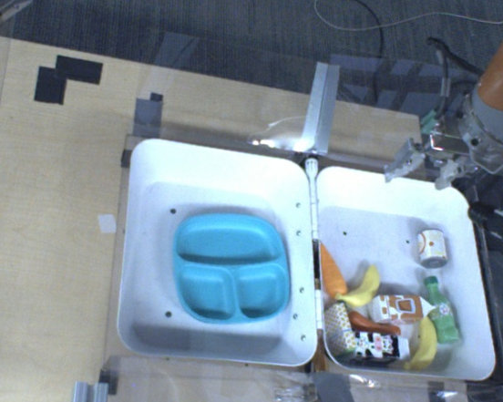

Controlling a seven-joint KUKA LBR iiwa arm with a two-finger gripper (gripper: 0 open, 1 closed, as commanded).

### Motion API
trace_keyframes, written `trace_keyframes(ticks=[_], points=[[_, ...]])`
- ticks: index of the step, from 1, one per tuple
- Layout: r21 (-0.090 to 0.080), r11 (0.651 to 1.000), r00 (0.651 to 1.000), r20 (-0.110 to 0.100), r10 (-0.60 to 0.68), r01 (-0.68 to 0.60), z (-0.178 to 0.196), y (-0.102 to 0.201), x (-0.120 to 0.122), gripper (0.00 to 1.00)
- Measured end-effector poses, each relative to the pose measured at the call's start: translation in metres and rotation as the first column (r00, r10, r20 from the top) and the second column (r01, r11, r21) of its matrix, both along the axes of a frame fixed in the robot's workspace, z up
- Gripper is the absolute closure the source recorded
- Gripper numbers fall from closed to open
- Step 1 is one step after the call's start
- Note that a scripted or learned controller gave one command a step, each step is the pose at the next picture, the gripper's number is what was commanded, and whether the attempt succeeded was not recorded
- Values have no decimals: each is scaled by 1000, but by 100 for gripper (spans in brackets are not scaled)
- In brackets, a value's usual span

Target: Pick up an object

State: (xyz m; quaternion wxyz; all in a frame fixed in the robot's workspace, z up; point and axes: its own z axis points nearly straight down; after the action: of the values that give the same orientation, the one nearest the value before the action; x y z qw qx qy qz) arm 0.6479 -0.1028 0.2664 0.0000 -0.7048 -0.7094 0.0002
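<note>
- The pickable objects lie in the right bin (pixel 469 224), crowded into its near half; a small white cup-like can (pixel 432 247) lies on its side apart from the rest, nearer the far wall, and looks the easiest target because nothing touches it
- The gripper (pixel 425 163) hovers over the far rim of that bin, its two fingers spread apart with nothing between them; it sits well above and beyond the objects
- To do this step well, I judge it should descend straight over the lone can with the fingers astride its short axis; a rounded body can roll out of a slanted pinch, so a centred closure matters
- The heap is harder: a banana (pixel 364 285), an orange carrot (pixel 331 270), a green bottle (pixel 440 312), a second banana (pixel 426 343) and a printed carton (pixel 401 309) touch or overlap; smooth curved plastic-looking skins, likely to slip
- The bins are shallow white trays with rounded corners; the left bin (pixel 151 228) holds a blue divided tray (pixel 229 269), glossy, with three compartments
- A metal divider (pixel 321 113) stands between the bins on the pale wooden bench (pixel 35 241)
</note>
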Motion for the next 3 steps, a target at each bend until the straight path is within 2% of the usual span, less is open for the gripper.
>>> trace_keyframes(ticks=[1,2,3], points=[[0,1000,1000,1,7,-7,-87,13,22,0],[0,994,994,0,110,-110,-136,-30,-70,0],[-28,707,707,16,707,-706,-173,-4,-100,0]])
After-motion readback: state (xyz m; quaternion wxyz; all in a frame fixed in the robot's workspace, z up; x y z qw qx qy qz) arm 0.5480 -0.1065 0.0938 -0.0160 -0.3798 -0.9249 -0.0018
